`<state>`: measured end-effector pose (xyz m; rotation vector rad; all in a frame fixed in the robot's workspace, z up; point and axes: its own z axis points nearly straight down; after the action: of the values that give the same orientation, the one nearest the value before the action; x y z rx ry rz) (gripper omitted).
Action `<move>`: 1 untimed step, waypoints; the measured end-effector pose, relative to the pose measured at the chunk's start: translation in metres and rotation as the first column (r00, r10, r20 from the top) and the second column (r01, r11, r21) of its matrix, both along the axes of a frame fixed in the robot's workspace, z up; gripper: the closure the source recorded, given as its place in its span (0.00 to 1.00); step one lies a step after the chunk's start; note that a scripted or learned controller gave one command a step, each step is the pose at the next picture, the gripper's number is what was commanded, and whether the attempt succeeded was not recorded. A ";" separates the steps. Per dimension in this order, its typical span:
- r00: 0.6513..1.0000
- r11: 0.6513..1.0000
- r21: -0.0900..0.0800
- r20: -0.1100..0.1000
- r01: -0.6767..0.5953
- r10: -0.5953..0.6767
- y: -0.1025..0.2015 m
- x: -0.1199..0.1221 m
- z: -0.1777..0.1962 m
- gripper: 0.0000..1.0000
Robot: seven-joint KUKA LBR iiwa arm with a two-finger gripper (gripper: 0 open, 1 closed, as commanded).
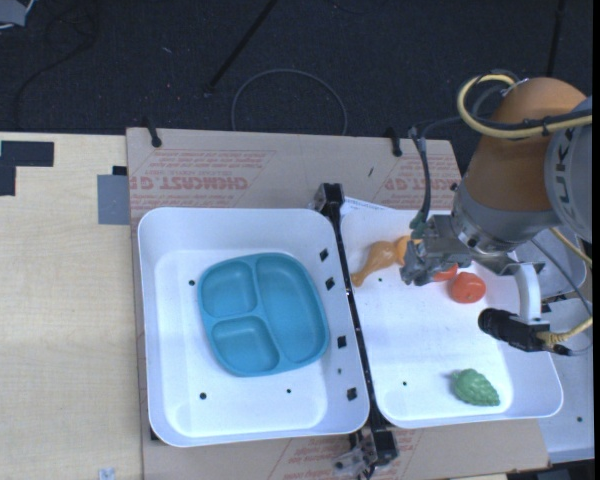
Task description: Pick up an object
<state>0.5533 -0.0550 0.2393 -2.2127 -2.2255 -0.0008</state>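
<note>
Dark carpet with loose cables runs along the far side of the scene, and nearer lies a pale wooden bench topped by a sheet of printed cardboard (240, 173). Two shallow white bins sit side by side on that cardboard. The left bin (170, 258) carries a blue divided plate (262, 313) lying flat near its middle. The right bin (420, 408) holds three loose things: an orange-yellow toy (378, 259) at its far left part, a red-orange ball (468, 287) further right, and a green lumpy piece (476, 387) well apart at the near right corner.

From the right the grey arm reaches in, and the gripper (420, 268) hangs low over the far part of the right bin, between the orange-yellow toy and the red-orange ball, just beside both. Whether the jaws stand wide or narrow cannot be told, since the wrist hides them from above, and nothing can be seen held.

Risk here looks plain: with two objects crowding the tool, a descent could land on neither cleanly, nudging the ball so it rolls away, or pushing the toy against the dividing wall. A close on bare bin floor seems quite possible.
</note>
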 end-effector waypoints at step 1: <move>1.000 1.000 -0.001 -0.001 0.001 -0.001 0.048 0.007 0.005 1.00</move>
<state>0.5608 -0.0073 0.2443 -2.2142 -2.2241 0.0009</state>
